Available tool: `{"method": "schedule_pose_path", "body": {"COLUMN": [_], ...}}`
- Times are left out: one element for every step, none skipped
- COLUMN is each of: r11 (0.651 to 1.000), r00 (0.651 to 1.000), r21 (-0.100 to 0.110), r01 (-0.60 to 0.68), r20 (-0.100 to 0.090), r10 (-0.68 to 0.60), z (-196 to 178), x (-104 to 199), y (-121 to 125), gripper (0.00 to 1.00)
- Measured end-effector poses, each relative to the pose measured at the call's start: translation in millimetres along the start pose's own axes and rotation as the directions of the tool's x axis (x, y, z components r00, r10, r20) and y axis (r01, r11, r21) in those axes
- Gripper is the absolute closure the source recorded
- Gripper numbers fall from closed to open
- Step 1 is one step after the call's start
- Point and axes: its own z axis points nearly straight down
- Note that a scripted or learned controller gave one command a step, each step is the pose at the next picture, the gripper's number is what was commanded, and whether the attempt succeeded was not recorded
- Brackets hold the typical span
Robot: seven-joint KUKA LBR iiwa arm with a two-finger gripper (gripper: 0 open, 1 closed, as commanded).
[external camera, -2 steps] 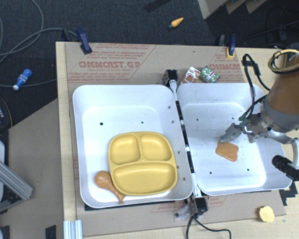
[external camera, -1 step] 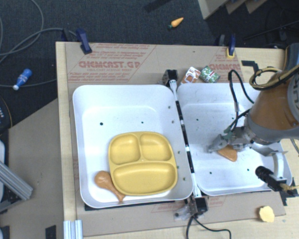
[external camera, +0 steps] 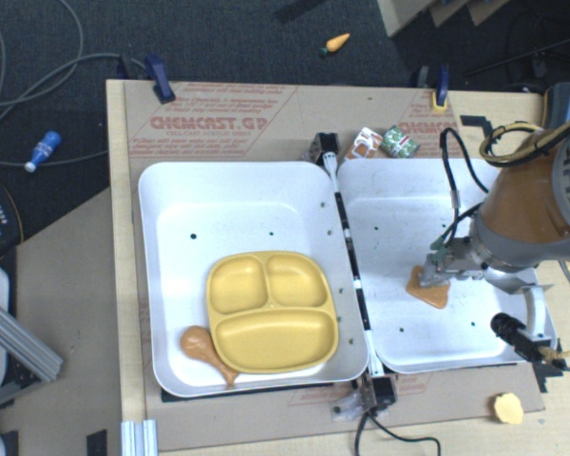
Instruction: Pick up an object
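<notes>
An orange-brown toy food piece point(external camera: 428, 291) lies in the right bin point(external camera: 399, 207), near its right-centre. My gripper point(external camera: 440, 262) is down in that bin, right at the piece's upper edge and touching or nearly touching it. In the left bin point(external camera: 228, 202) sits a yellow divided plate point(external camera: 271, 310), with a tan drumstick-shaped toy point(external camera: 207, 348) beside its lower left corner.
Small wrapped items point(external camera: 385, 142) lie on the board behind the right bin. A yellow lump point(external camera: 507, 408) sits at the board's front right. Black cables point(external camera: 475, 160) loop over the right bin's far right side. A black part point(external camera: 518, 335) overhangs its front right corner.
</notes>
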Motion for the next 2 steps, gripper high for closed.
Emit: {"method": "schedule_pose_path", "body": {"r11": [1.000, 1.000], "r00": [1.000, 1.000], "r21": [0.001, -0.001], "r01": [0.000, -0.001], "r20": [-0.001, 0.000], "r10": [0.000, 0.001], "z": [0.8, -9.4], "x": [0.2, 0.3], "y": [-0.4, 0.2], "gripper": [0.00, 1.00]}}
